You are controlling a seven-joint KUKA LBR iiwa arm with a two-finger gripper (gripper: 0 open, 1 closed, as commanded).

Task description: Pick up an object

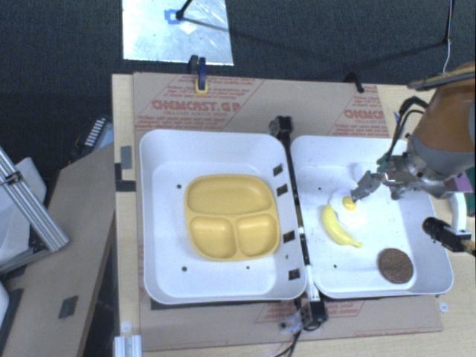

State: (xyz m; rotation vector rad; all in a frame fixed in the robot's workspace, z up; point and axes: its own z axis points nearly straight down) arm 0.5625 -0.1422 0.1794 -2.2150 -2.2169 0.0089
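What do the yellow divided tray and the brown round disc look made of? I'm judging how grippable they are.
Yellow divided tray: probably moulded plastic, judging by its smooth, even colour, rounded compartments and soft sheen. Brown round disc: matte and finely textured, perhaps a toy cookie of plastic or rubber; the view leaves it open.

Yellow divided plate (229, 217) in left bin (160, 158); possibly foil (177, 21) beyond.
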